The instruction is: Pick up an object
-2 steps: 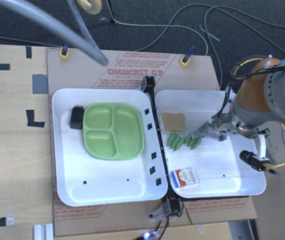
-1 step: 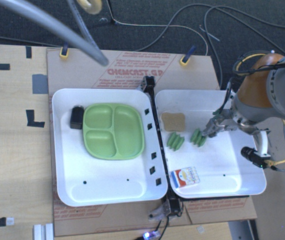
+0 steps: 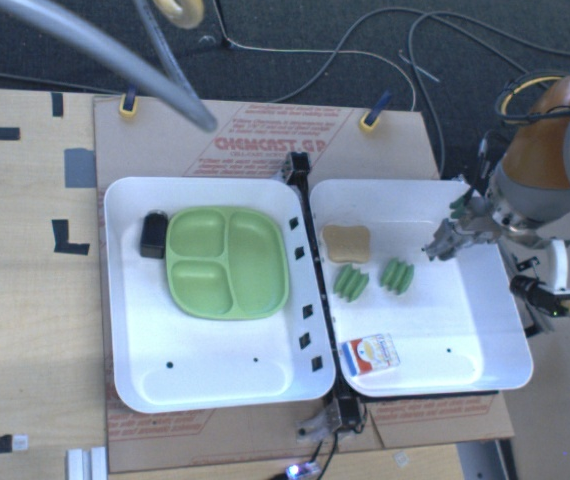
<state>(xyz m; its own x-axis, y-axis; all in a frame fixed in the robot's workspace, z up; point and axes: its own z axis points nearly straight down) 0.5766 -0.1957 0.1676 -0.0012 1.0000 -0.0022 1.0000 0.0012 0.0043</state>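
In the left bin (image 3: pixel 125 298) a small black block (image 3: pixel 153 235) lay touching the left edge of a green divided plate (image 3: pixel 228 263). In the right bin (image 3: pixel 465 368) a tan sponge (image 3: pixel 346 243) sat near the divider, with two green ridged pieces (image 3: pixel 350 283) (image 3: pixel 397 275) just below it and a small printed carton (image 3: pixel 370 354) near the front wall. The fingers (image 3: pixel 443 246) hovered over the bin's right part, just right of the second green piece and apart from it, holding nothing; how far they stood open could not be told
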